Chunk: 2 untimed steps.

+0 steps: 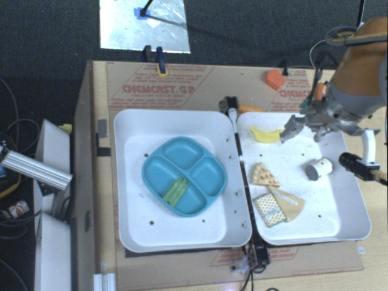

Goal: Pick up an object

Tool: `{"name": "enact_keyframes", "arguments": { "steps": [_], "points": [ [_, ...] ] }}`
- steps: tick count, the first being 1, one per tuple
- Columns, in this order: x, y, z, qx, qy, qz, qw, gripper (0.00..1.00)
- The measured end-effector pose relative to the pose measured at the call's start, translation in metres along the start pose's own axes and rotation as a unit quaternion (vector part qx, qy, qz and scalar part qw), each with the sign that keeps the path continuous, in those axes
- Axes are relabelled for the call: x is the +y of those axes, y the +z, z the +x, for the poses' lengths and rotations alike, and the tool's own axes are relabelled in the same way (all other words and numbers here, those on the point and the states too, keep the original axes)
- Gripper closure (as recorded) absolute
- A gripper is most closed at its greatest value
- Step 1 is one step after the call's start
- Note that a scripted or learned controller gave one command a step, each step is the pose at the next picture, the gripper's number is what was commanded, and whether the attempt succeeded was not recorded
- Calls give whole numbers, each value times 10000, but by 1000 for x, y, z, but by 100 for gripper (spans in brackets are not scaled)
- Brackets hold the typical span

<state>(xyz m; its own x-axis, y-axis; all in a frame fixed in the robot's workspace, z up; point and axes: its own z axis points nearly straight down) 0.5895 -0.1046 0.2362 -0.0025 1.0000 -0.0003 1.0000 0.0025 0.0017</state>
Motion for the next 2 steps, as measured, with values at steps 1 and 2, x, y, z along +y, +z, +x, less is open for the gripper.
{"name": "enact_keyframes", "arguments": {
  "steps": [1, 2],
  "points": [
    [-58, 105, -25, 2, 10, 15, 10000, 0],
    [-100, 148, -29, -5, 8, -47, 10000, 0]
  ]
}}
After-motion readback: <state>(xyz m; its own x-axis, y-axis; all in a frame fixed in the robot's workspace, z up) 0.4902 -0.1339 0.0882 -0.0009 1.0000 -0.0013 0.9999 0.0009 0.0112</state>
